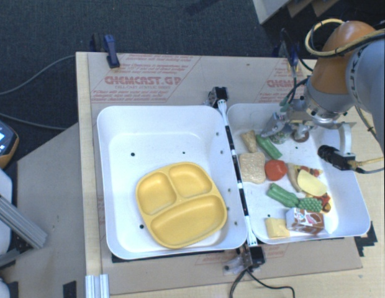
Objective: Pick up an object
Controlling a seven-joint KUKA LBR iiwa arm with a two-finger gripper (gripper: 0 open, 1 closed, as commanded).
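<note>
The end effector hangs low just above the green pepper in the right bin, its grip state I cannot tell, so nothing looks lifted yet.

light: bright, even, from overhead | glare: mild sheen on white bins and yellow tray, whites near washed out | shadows: soft, short, under bin rims | focus: fair at centre, slightly soft overall | edges: dark carpet at top dim, grainy
</note>
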